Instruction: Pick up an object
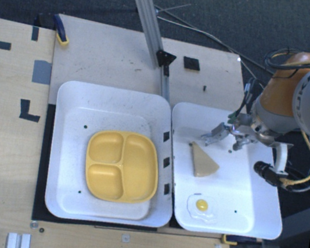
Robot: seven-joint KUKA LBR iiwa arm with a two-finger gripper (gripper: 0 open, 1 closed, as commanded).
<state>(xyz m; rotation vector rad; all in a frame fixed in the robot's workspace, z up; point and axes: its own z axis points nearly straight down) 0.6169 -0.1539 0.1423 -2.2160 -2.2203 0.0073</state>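
The gripper (226, 137) hangs above the right bin (256, 220), jaws spread and empty. It sits just beside the wedge (203, 161), likely lining up a grab.

Two bins (70, 136), one tray (122, 166) (yellow), one wedge (203, 161), one egg (201, 207)

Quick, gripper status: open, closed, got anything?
Gripper: open, holding nothing, over the right bin above the tan wedge.

Pale wooden bench (2, 124) bearing two shallow white bins side by side: left bin (75, 107) near the middle, right bin (256, 220) toward the right edge. Dark tape patches (41, 71) along the left side.
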